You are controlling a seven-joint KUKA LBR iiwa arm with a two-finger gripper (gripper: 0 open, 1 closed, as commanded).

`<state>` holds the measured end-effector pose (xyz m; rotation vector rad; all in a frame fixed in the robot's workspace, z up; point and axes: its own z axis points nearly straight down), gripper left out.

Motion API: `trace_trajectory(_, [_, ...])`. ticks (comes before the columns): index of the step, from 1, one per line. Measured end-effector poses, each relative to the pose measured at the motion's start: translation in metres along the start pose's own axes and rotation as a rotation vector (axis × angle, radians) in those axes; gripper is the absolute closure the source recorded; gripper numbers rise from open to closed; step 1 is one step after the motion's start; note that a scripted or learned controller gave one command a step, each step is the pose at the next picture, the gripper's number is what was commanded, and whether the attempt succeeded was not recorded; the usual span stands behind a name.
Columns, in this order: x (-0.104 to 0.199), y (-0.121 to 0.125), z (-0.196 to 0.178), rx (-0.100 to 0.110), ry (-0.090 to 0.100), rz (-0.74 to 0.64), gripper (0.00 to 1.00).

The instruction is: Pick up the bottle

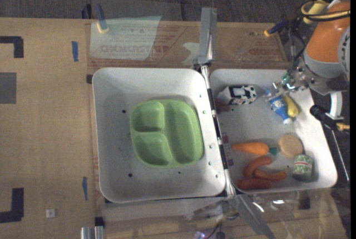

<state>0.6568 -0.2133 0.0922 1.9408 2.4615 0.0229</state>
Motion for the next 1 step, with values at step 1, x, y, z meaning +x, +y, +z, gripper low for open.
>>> trace_trajectory(1, [0.0583, 0.0267, -0.1183, 0.014, -0.003, -0.221, 1.00])
